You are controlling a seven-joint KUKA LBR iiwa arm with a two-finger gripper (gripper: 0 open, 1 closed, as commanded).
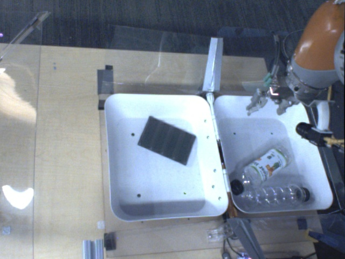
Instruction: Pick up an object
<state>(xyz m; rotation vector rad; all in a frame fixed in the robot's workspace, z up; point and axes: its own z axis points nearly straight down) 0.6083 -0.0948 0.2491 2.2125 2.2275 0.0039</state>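
My gripper point(268, 104) hangs over the far edge of the right bin point(253, 125), its two fingers spread apart with nothing between them. Well below it, near that bin's front, a clear plastic bottle with a green and orange label point(264, 167) lies on its side. A second clear bottle with a black cap point(272, 195) lies along the front wall. A dark grey flat rectangular pad point(166, 140) rests in the left bin point(124, 193).
A metal divider post point(212, 63) rises behind the seam between the bins. The orange-banded arm point(321, 42) fills the upper right. A black cylindrical part point(308, 131) sticks out at the right bin's right rim.
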